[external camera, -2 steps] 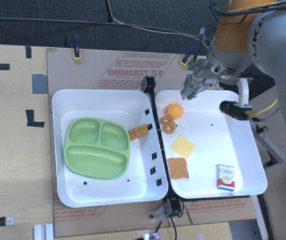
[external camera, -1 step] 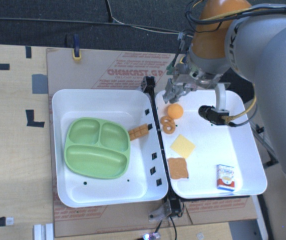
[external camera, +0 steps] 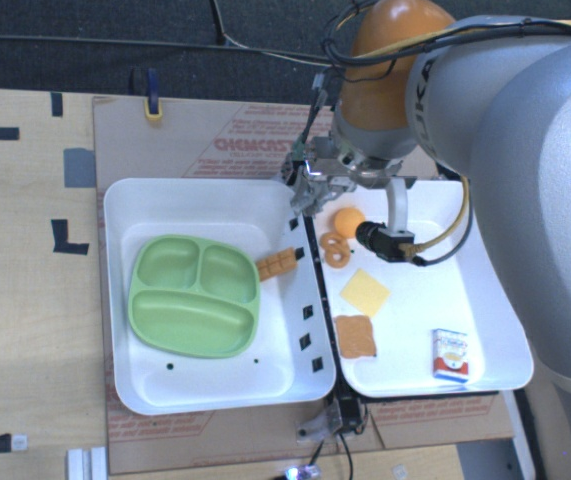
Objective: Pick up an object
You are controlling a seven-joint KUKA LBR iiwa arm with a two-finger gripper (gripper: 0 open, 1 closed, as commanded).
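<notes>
No object, neither the small orange ball (external camera: 346, 219) nor others, was lifted yet; the tool's (external camera: 315, 183) grip was unreadable.

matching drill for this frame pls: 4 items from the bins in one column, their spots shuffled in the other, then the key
Items:
1. green divided plate
2. yellow square slice
3. red-and-white carton
4. small orange-brown block

Places:
A. right bin, near its front right corner
B. left bin, by the plate's right edge
C. left bin, middle
D. right bin, just behind the brown toast-like slice

Pairs: 1-C, 2-D, 3-A, 4-B
</notes>
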